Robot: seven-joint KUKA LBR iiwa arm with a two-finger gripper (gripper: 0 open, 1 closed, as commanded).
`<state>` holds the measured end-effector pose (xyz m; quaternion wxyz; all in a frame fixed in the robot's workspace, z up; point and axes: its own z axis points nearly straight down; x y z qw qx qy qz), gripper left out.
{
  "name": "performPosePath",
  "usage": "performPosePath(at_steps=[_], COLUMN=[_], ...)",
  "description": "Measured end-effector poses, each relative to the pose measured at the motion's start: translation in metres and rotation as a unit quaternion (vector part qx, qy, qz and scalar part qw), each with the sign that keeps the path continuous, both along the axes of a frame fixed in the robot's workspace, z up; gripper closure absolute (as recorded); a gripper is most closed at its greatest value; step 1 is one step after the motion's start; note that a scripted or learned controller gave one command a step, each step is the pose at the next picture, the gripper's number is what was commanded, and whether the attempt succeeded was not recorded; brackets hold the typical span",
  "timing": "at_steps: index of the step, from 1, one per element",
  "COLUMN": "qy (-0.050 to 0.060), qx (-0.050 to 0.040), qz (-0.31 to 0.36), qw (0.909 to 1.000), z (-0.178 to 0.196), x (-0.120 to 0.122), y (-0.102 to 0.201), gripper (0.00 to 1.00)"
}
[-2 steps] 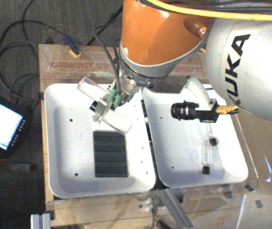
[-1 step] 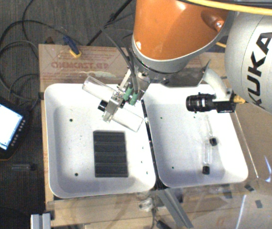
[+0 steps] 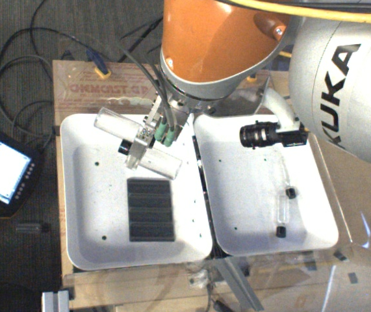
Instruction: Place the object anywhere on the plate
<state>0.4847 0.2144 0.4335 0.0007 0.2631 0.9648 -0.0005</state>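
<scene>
Nearest the camera, the ribbed black plate lay flat in the near half of the left bin, with nothing resting on it. The right bin stood directly to the right of the plate, and the two bins' rims met along their shared side. In that bin, well to the right of the plate and at about the same depth, a slender clear tube with black fittings lay roughly lengthwise on the floor of the bin. Just beyond the plate's far edge, a wider clear plastic tube lay slantwise on the floor of the left bin. Its nearer end was close to the plate's far right corner but apart from it, and its other end ran away to the far left. No part of this tube rested on the plate. The gripper was positioned directly over the middle of this tube, beyond the plate, and hung from the orange band of the arm, which came in from the right. Whether the gripper was open or closed could not be determined from this angle, nor whether it had hold of the tube. To the left of the plate, off the bench, a teach pendant with a lit screen rested on the dark floor. Farthest from the plate, behind the left bin, a brown board with faded red lettering lay flat, with black cables trailing beyond it.
</scene>
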Motion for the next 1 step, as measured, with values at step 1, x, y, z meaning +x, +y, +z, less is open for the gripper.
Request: performPosePath(at_steps=[1], qy=[0.0], qx=[0.0004], qz=[0.143], qw=[0.9897], z=[0.0001], x=[0.006], y=[0.0189], gripper=[1.0])
